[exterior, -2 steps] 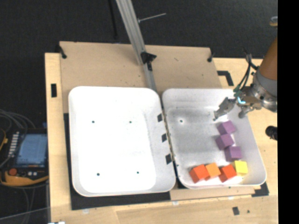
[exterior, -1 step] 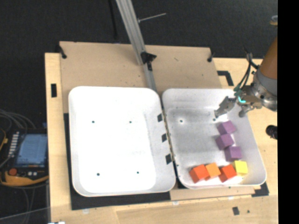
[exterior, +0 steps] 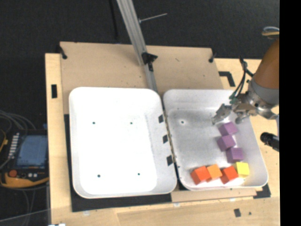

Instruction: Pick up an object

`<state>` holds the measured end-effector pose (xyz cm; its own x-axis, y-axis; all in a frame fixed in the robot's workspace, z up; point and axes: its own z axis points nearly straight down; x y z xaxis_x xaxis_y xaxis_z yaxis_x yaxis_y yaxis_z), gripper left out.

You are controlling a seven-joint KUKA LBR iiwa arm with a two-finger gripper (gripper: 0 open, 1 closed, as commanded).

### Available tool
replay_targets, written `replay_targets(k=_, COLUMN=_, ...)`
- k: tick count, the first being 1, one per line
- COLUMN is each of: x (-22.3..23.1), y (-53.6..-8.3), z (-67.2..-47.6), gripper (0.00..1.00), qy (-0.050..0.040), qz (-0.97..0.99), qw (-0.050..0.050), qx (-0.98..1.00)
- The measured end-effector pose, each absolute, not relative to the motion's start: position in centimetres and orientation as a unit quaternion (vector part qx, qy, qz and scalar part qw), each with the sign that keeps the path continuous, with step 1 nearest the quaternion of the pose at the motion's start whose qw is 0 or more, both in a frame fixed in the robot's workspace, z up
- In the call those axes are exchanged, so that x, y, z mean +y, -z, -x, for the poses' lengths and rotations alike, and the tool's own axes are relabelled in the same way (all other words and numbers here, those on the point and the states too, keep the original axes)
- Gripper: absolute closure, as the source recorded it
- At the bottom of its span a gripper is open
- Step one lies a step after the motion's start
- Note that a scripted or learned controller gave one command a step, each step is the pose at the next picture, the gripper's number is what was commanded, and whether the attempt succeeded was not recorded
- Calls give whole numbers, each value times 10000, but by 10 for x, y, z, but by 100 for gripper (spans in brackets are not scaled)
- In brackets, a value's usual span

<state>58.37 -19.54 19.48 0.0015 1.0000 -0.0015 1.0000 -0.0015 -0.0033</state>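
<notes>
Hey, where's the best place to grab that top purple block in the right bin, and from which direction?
Take the top purple block from above, fingers on its left and right faces. Its left side faces bare floor of the right bin, and the next purple block sits close below, so closing across that axis looks crowded. The gripper hangs just above it.
</notes>
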Motion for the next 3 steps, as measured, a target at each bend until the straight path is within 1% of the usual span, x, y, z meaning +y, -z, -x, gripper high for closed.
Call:
replay_targets(k=1, x=-203, y=-140, z=-591, gripper=0, qy=-19, qz=7083, qw=9, qx=-7059)
replay_targets(k=2, x=-206, y=-129, z=-598, gripper=0, qy=47, qz=7085, qw=-127, qx=-7056)
replay_targets(k=3, x=-208, y=-140, z=-599, gripper=100, qy=57, qz=7093, qw=-161, qx=-7047)
